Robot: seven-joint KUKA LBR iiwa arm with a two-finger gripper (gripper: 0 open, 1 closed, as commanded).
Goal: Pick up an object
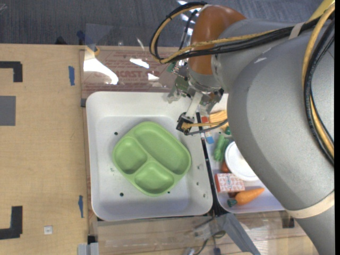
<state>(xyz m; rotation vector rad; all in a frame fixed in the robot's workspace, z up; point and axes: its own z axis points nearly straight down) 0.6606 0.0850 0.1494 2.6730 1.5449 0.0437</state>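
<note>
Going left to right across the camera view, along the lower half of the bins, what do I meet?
First the left white bin → green divided plate → red-and-white carton → carrot.

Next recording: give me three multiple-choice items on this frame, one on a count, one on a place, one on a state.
1. How many compartments has the green divided plate?
A. two
B. three
C. five

2. Where is the carrot?
A. on the plate
B. in the right bin
C. on the bench outside the bins

3. How does the plate sit?
A. flat, open side up
B. flipped upside down
C. propped against a wall

Answers:
1 B, ridges split it into one large and two smaller wells.
2 B, it lies beside the red-and-white carton.
3 A, its wells face up from the left bin floor.
</note>
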